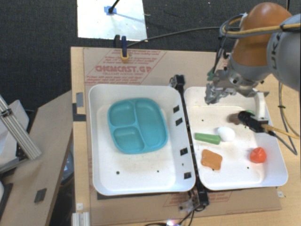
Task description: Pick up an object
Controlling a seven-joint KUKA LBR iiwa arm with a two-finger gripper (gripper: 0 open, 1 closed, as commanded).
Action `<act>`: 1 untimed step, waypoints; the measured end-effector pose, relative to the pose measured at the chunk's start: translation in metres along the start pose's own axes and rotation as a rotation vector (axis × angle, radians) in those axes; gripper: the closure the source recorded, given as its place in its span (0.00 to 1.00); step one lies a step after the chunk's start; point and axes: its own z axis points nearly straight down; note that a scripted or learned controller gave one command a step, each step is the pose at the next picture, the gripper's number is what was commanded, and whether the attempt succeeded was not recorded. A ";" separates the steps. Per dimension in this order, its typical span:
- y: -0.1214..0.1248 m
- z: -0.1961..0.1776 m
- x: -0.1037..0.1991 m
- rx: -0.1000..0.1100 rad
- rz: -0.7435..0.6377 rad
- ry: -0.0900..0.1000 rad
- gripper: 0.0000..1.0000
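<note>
The right bin (273, 175) holds a green stick (207, 137) with a white egg-shaped object (226, 133) touching its right end. An orange flat piece (211, 159) lies nearer the front, and a red-orange round object (257, 155) sits at the right. A small brown thing (233, 118) lies further back, partly hidden. My gripper (214, 97) hangs over the bin's far left part, apart from all of these, with nothing seen in it.
The left bin (101, 173) holds a teal divided plate (138, 125). A black clip strip (184, 126) runs along the seam between the bins. Cables trail from the arm above the right bin's far edge.
</note>
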 end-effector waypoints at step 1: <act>0.015 0.004 0.045 -0.002 0.000 0.000 1.00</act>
